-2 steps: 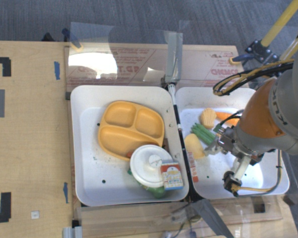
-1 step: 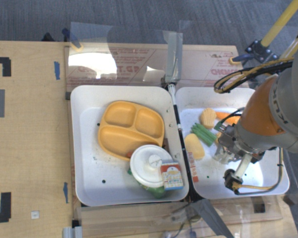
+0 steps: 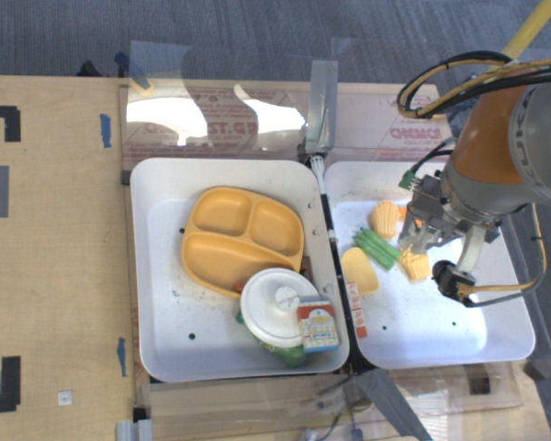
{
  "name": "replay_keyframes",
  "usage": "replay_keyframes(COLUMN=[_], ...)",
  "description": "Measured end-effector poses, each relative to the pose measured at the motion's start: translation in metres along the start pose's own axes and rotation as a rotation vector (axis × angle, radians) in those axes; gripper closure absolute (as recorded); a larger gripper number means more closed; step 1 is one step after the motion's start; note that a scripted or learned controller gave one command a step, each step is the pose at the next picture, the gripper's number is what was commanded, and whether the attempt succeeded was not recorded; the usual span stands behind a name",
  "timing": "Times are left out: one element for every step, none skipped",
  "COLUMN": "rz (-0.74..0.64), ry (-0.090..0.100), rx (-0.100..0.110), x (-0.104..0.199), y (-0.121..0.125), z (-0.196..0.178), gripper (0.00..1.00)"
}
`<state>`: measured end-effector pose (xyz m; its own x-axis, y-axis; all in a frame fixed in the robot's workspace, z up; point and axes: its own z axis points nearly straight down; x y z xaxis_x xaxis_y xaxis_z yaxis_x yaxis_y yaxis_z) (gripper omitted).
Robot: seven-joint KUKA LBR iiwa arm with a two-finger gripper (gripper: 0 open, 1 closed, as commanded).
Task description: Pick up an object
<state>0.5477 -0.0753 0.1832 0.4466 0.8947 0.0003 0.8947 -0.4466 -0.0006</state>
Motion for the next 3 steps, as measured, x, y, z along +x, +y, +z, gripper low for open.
replay_keyframes(rz=[0.830, 0.831, 0.895], ry=[-0.006, -0.006, -0.006], rx=[0.004, 0.004, 0.004], x=[0.019, 0.019, 0.050], y=[-0.020, -0.020, 0.046], z=[0.003, 0.002, 0.002], gripper=[1.00, 0.00, 0.00])
